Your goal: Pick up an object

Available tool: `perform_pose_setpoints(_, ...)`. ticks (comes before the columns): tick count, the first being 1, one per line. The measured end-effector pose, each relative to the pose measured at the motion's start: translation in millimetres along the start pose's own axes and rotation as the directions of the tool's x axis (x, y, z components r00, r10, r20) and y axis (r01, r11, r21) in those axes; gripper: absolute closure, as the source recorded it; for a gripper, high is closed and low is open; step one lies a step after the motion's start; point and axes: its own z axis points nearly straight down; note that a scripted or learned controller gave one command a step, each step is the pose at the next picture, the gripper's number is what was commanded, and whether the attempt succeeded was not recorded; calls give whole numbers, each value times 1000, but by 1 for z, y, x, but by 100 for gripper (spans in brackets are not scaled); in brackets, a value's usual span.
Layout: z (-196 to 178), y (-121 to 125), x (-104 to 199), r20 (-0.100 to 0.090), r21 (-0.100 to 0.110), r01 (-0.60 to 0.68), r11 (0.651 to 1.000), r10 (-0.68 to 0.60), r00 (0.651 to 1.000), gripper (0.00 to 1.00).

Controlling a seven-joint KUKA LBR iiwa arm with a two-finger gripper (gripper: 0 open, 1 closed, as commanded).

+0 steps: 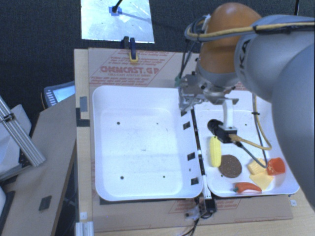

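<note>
Lying in the right bin (221, 185) are corn cob (215, 151), brown disc (230, 165) and cheese wedge (261, 180); gripper (188, 102) state cannot be told.

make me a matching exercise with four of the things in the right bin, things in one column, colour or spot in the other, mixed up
Things:
1. corn cob
2. flat round disc
3. carrot-shaped piece
4. red-orange chunk

Descriptions:
a. lying along the front rim of the right bin
b. brown
c. far right, beside a pale yellow wedge
d. yellow, on the bin's left side

Pairs: 1-d, 2-b, 3-a, 4-c
</note>
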Motion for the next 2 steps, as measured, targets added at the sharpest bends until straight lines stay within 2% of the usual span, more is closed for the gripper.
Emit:
perform_pose_setpoints(1, 33, -37, 35, 0, 8, -1, 1000, 1, 1000, 100)
perform_pose_setpoints(2, 31, -35, 33, 0, 4, -4, 1000, 4, 1000, 0)
